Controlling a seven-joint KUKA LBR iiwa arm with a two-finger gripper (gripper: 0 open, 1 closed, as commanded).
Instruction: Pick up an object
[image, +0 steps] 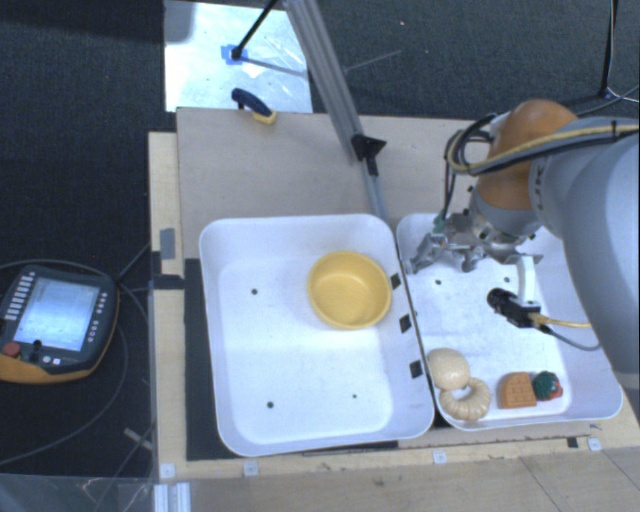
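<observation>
My gripper (443, 262) hovers over the far left corner of the right bin (590, 400). It stands open, with nothing between its fingers. At the near end of that bin lie a cream rounded piece (447, 367), a pale ring (467, 400), an orange block (516, 390) and a small green and red item (546, 385). All of these sit well in front of the gripper and apart from it. A yellow bowl (348, 289) stands upright in the left bin (260, 400), left of the gripper.
A black plug with a yellow cable (512, 307) hangs from the arm over the right bin. A metal pole (340, 95) slants across the board behind the bins. A teach pendant (55, 320) lies on the floor at the left.
</observation>
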